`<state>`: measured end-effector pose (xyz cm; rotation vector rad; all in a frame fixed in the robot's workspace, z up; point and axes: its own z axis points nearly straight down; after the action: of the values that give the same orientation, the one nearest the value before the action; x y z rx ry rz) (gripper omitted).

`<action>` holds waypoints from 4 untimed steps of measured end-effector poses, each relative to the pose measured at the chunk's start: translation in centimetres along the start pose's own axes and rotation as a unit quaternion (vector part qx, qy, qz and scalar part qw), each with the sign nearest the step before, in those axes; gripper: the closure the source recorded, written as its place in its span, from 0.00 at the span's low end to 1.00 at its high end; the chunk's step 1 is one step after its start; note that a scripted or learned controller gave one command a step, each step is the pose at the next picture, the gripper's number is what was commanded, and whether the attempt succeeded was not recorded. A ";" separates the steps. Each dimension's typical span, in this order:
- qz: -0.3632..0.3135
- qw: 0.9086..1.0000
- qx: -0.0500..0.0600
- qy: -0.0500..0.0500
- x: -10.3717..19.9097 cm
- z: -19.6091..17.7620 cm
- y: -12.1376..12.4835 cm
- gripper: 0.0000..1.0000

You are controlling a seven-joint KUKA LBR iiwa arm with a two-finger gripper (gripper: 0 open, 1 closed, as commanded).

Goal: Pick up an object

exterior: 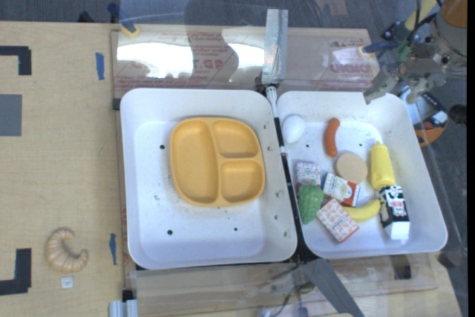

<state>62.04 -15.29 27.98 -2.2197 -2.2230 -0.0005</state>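
yellow divided plate (217, 161) in left bin (141, 234), croissant (65, 249) on bench (52, 159)

Arm mostly cropped, food pile overlapping

You only get the arm (445, 26) cut by the right edge; the banana (361, 212) sits half buried under cartons near the right bin's (427, 189) front edge.

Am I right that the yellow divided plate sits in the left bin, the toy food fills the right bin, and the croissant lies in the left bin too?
Not quite. In the camera view the croissant lies on the wooden bench, outside the left bin. The yellow divided plate and right bin are as you say.
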 end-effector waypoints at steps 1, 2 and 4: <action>-0.013 1.000 -0.003 0.000 0.1 18.2 -10.6 0.00; 0.058 0.998 -0.009 -0.002 4.4 18.7 -5.2 0.00; 0.010 1.000 -0.001 -0.001 1.2 19.4 2.8 0.00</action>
<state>64.81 -14.12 8.61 -2.2442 -2.2022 -0.0019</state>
